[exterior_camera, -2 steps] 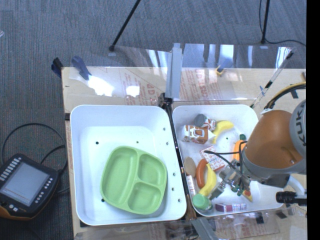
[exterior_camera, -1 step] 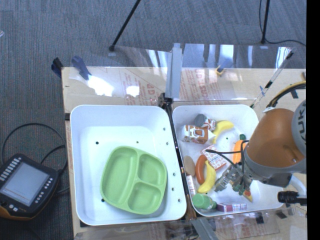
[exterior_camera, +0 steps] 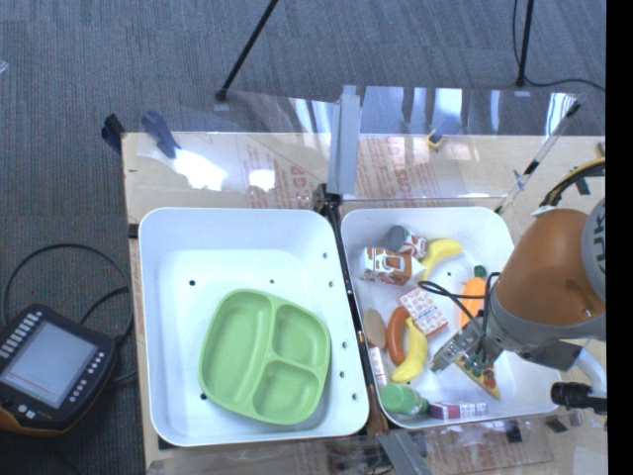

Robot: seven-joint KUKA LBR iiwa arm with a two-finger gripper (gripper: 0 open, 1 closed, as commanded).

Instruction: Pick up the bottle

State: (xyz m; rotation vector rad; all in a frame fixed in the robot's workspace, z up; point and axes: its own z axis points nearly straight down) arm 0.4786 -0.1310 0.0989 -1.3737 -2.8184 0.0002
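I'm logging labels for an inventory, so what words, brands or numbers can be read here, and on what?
None can be read for certain.
Red lettering on the bench panel behind the bins: reversed and glared, illegible.
Small carton in the right bin: printed pictures, text too small.
Checked packet: pattern, no readable words.
Green bottle: no legible label.
Pendant screen on the floor: blank glare.

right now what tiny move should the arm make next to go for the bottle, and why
Probably a short shift toward the view's lower left. The gripper sits low in the right bin, over the slice-shaped toy, while the green bottle lies on its side by the bin's near edge, below the banana. The gripper is beside the bottle, not above it, so it likely needs centring first.
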